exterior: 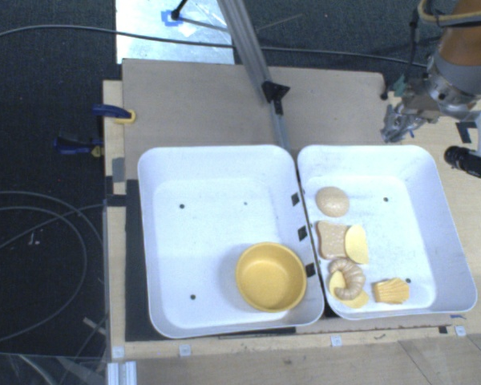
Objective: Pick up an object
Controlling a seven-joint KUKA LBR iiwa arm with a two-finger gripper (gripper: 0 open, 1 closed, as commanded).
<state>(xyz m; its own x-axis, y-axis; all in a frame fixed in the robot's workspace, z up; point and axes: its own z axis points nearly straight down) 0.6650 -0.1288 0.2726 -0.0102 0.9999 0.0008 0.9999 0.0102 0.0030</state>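
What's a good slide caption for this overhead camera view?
Gripper above right bin's far rim; yellow bowl in left bin, toy food pieces in right.

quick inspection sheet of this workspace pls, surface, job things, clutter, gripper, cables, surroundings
surface: tan bench bearing left bin and right bin, side by side
job's things: yellow bowl in left bin; in right bin a round bun, toast slice, yellow chip, croissant, ridged yellow wedge
clutter: nothing seen
grippers: gripper above right bin's far edge, holding nothing visible
cables: black cables on the floor, left
surroundings: dark carpet; blue clamp; grey pole
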